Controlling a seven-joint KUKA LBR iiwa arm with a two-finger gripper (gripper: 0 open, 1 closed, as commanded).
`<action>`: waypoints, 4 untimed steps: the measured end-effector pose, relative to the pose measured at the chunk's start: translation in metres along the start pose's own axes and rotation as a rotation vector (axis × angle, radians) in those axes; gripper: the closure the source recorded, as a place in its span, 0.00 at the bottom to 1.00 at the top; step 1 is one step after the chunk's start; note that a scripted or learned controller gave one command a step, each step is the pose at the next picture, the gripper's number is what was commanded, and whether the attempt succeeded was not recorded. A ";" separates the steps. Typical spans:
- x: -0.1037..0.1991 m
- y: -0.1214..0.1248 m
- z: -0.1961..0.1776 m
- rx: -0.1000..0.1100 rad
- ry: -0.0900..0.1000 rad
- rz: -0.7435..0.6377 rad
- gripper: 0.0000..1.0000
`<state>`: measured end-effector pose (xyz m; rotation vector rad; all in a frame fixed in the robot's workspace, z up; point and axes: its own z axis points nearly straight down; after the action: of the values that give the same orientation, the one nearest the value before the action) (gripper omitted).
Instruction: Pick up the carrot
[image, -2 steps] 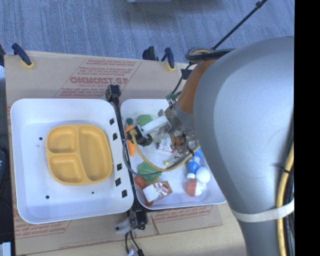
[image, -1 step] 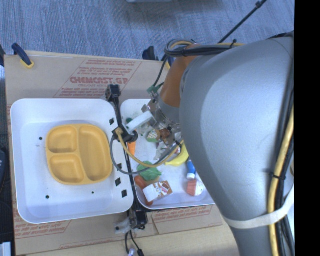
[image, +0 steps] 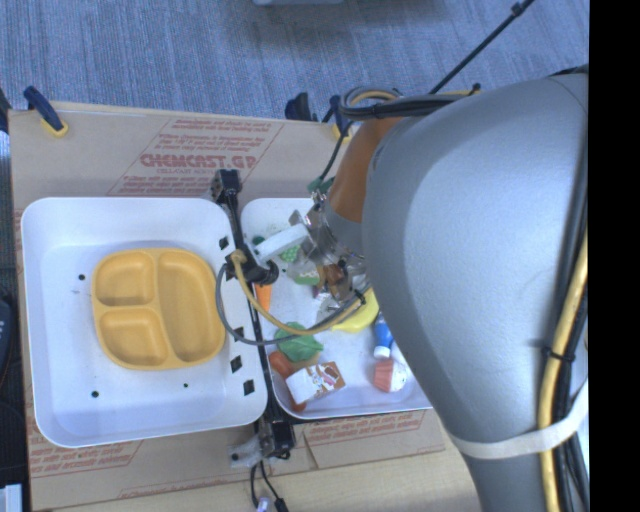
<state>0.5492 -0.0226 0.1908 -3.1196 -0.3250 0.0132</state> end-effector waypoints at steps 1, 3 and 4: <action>0.024 -0.007 0.000 -0.002 0.003 -0.030 0.00; 0.000 0.007 -0.010 0.004 -0.003 -0.015 1.00; -0.063 0.004 -0.090 -0.002 0.003 -0.001 1.00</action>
<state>0.4896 -0.0396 0.2816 -3.1216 -0.3269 0.0074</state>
